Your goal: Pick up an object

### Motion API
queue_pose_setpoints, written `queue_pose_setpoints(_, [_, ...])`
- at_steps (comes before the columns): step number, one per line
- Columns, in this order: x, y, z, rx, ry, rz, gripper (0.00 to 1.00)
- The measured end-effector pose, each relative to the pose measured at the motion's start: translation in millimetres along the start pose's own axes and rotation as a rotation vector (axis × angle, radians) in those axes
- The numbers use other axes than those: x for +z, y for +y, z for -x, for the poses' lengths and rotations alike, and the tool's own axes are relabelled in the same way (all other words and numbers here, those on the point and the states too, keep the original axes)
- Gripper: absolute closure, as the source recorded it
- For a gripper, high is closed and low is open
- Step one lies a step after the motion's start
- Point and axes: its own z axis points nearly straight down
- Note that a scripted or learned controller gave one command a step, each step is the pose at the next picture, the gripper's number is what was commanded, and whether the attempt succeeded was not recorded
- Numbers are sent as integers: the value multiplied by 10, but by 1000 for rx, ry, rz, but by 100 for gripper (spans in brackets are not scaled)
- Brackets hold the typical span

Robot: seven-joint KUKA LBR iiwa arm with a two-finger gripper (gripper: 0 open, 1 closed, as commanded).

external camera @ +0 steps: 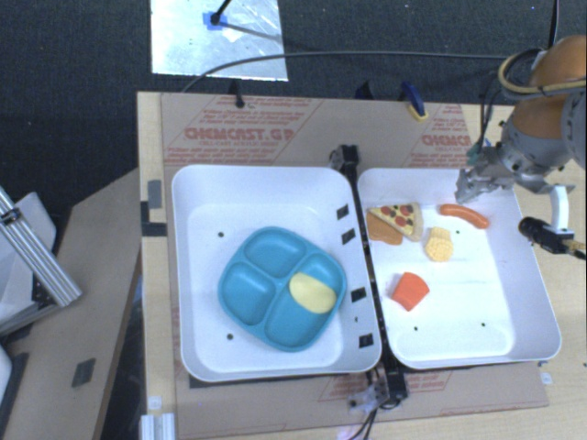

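Tray (261,296) in left bin (211,200); pizza slice (397,216), sausage (464,214) in right bin (514,328).

Grey arm (541,140), orange band (561,62)

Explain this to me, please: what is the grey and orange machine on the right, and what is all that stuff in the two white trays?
The machine is a robot arm reaching in from the right, seen by one fixed camera looking down at a slant. Its gripper hangs over the far edge of the right bin, close to a toy sausage; I see nothing held in it. That bin also holds a toy pizza slice, a hot dog bun beside it, a yellow corn piece and an orange chunk. The left bin holds a blue divided plate with a yellow piece in one compartment. The robot's job is to pick up one object.
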Motion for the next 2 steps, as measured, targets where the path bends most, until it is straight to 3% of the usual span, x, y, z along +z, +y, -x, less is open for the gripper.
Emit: queue_pose_setpoints(2, [-1103,131,74,-2,-1,2,100])
